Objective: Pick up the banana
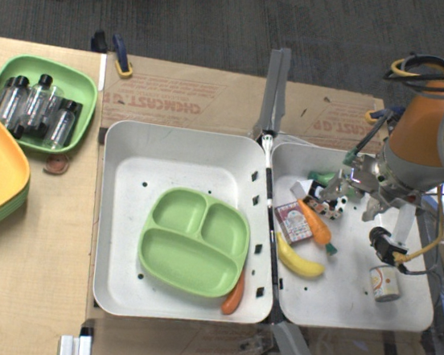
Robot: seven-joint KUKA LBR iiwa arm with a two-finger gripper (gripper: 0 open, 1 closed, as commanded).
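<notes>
The yellow banana (299, 258) lies in the right bin (342, 310) near its left wall, its curve opening upward. My gripper (349, 188) hangs over the back of that bin, up and to the right of the banana and well apart from it. Between them lie an orange carrot (316, 224) and a small pink box (292, 222).
A small black-and-white object (325, 202) and a green item (322, 177) sit close under the gripper. A small can (386, 284) stands at the bin's right. The left bin (122, 200) holds a green divided plate (195, 242) and an orange-red sausage shape (232, 297).
</notes>
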